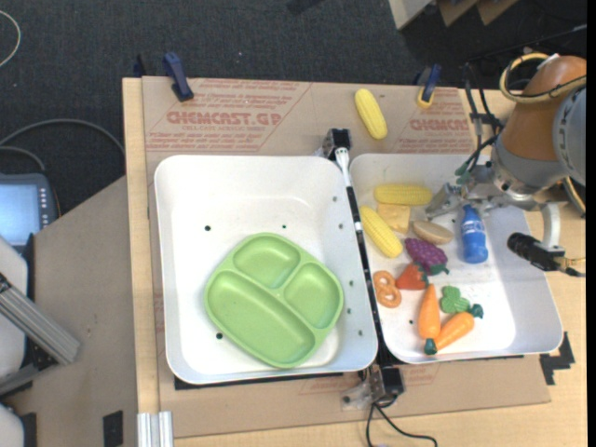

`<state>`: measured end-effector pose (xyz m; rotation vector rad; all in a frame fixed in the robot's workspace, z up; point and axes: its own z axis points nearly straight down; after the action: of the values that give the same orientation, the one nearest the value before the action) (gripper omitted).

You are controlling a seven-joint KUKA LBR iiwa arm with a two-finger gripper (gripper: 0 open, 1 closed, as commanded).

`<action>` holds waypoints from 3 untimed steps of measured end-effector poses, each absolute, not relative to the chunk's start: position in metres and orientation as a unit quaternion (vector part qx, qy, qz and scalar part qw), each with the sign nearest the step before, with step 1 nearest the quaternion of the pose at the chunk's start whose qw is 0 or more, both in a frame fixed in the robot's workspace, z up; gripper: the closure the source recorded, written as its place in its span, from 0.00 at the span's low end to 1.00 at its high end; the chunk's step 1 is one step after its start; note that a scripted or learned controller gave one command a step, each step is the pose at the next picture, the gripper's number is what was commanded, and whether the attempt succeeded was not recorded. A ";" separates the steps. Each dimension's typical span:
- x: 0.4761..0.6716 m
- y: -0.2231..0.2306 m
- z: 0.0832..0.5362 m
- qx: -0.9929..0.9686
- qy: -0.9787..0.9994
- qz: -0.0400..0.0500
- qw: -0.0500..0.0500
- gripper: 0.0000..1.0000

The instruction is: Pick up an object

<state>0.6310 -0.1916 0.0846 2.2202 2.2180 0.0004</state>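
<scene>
Look to the right bin (535, 329): your gripper (463, 194) hangs low over its upper part, the grey arm with its orange band reaching in from the right edge. You cannot tell from this angle how the gripper is set, and nothing shows clearly gripped in it. Just below it stands a blue bottle (474, 235), upright or nearly so, very near the tool. To its left lie a yellow corn cob (402, 194), a second corn cob (381, 231) against the bin's left wall, a pale cheese-like piece (395, 215) and a tan piece (431, 230). Purple grapes (426, 252) sit beneath those, with a pretzel (386, 289), a red piece (411, 277) and two carrots (440, 319) lower down. In the left bin (186, 203) you have a green divided plate (272, 297). Another corn cob (371, 114) rests on the cardboard (242, 119) above the bins.
</scene>
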 end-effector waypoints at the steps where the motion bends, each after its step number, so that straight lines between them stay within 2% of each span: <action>1: 0.666 -0.114 0.085 0.704 0.710 -0.005 -0.001 0.00; 2: 0.598 -0.104 0.085 0.708 0.706 -0.002 -0.003 0.00; 3: 0.514 -0.108 0.084 0.708 0.706 -0.002 -0.003 0.00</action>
<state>0.5138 -0.1078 0.0844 2.2296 2.2228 -0.0061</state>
